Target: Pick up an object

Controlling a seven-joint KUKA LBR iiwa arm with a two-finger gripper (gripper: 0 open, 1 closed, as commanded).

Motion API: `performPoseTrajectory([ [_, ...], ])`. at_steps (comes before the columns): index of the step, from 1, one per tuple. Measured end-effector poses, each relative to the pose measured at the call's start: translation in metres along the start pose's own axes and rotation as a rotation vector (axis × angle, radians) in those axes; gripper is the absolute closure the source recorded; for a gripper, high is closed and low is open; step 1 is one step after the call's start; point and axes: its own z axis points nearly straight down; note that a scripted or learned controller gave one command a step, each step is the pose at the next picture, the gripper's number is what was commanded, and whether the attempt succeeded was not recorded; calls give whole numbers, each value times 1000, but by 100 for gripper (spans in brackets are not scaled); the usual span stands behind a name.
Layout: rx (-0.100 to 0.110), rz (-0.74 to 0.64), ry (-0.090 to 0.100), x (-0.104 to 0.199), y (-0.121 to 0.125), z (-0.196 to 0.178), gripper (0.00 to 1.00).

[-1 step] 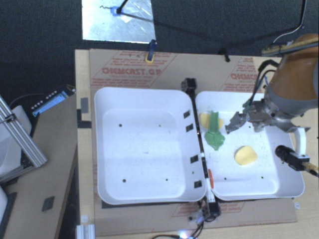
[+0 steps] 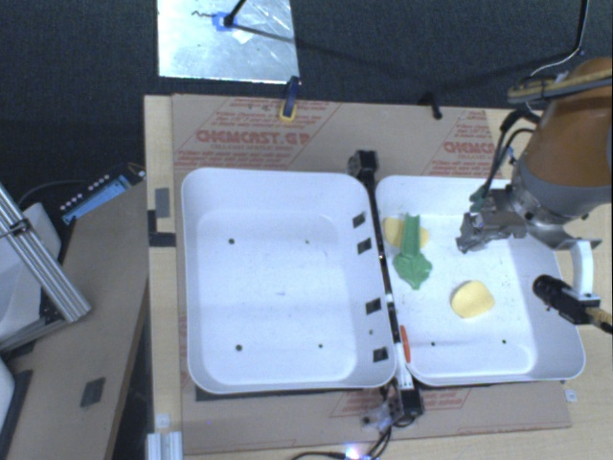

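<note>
In the right bin (image 2: 508,360) lie a green toy (image 2: 413,255) beside a small yellow piece (image 2: 394,230) near the left wall, and a yellow rounded object (image 2: 472,300) toward the middle. My gripper (image 2: 476,230) hangs above the bin's upper right part, to the right of the green toy and above the yellow rounded object. Nothing shows between its fingers.
The left bin (image 2: 278,286) sits beside the right one, with black clips along the shared divider (image 2: 378,276). A silver plate (image 2: 228,25) lies at the back. A metal frame (image 2: 38,266) stands at the far left.
</note>
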Motion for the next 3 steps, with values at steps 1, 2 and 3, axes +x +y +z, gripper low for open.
performPoseTrajectory([
  [1,-5,6,-4,-59,40,-27,100],
  [2,-4,-9,3,36,31,-77,100],
  [3,-3,-9,3,136,1,-136,100],
])
